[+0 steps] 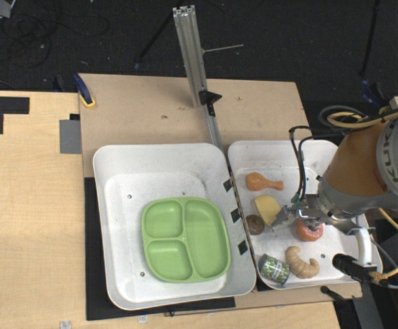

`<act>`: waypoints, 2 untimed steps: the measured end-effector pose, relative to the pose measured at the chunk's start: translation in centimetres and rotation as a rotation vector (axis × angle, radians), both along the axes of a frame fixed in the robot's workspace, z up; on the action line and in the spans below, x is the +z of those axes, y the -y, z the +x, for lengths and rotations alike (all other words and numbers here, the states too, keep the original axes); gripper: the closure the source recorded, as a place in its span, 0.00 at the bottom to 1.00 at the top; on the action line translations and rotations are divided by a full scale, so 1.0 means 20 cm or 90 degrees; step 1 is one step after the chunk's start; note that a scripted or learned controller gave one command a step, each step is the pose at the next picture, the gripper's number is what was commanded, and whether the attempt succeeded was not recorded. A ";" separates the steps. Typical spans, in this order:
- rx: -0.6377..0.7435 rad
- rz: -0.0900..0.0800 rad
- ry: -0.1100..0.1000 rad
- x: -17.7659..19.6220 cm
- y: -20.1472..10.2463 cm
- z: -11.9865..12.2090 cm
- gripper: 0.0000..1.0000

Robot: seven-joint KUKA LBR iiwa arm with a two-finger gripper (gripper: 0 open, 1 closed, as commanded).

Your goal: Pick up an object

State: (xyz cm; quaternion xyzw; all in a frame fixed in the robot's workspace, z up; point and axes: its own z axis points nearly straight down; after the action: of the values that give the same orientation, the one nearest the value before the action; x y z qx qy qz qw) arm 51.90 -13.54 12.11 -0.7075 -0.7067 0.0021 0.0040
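Observation:
The right bin [281,157] holds several small objects. An orange drumstick-shaped piece [262,181] lies near its back left. A yellow wedge [267,210] sits below it, with a brown round piece [255,224] at its left. A red round piece [309,232] lies mid-bin. A tan curled piece [301,262] and a green can [275,270] rest at the front edge. My gripper [291,215] hangs low between the yellow wedge and the red piece, close to both. The arm covers the bin's right part.
The left bin [116,177] carries a green divided plate [185,240]. A metal post [193,60] rises behind the bins. Black cables [298,156] loop over the right bin's back. A wooden table [20,211] lies to the left.

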 end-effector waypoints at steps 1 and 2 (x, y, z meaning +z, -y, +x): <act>-0.004 -0.001 0.002 0.06 0.01 0.00 1.00; 0.002 -0.002 0.008 0.35 -0.03 0.03 1.00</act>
State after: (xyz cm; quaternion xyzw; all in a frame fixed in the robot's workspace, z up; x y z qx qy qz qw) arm 52.47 -12.93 19.12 -0.7064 -0.7078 -0.0011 -0.0013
